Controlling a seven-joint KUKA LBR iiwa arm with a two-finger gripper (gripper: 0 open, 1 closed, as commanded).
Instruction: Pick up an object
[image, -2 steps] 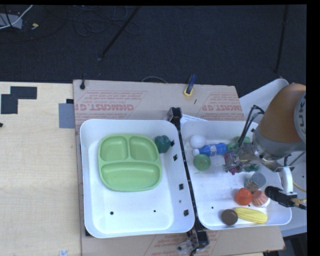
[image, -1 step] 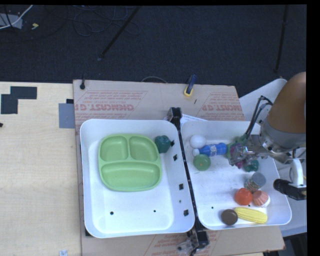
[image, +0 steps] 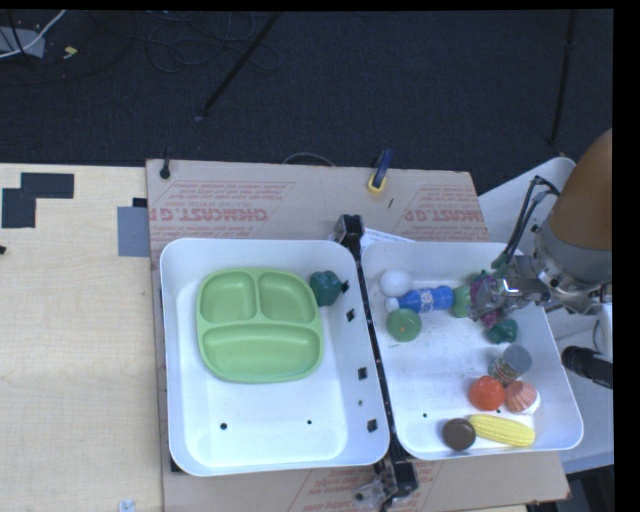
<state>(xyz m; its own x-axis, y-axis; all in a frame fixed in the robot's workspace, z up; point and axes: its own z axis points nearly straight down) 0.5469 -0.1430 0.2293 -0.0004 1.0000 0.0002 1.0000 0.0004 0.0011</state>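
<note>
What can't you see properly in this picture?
- The gripper in the camera view: too small and cluttered to tell what it touches.
- The arm: cut off by the right edge.
- The small green thing beside the gripper: too blurry to name.
- The dark teal lump by the green plate: too small to identify.

One fixed camera above — angled down over both bins (image: 175, 300).

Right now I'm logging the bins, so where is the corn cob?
The corn cob lies at the near edge of the right bin, beside a brown round piece and just below the orange ball.
</note>
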